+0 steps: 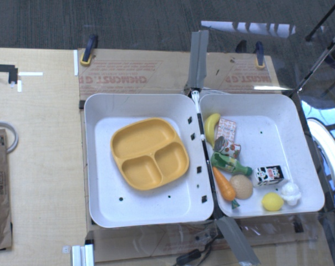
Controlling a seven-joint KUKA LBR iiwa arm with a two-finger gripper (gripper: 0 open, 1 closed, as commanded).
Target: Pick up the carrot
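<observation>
While nothing grips it, the carrot [224,184] lies low in the right bin [300,148].
It's touching a tan ball [242,187]; can't tell the gripper's state.

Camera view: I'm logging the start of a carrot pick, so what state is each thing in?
carrot: lying flat in the right bin, by its left wall
yellow divided plate: upright, in the left bin
milk carton: lying on its side
green bottle: lying on its side
lemon: resting near front wall
</observation>
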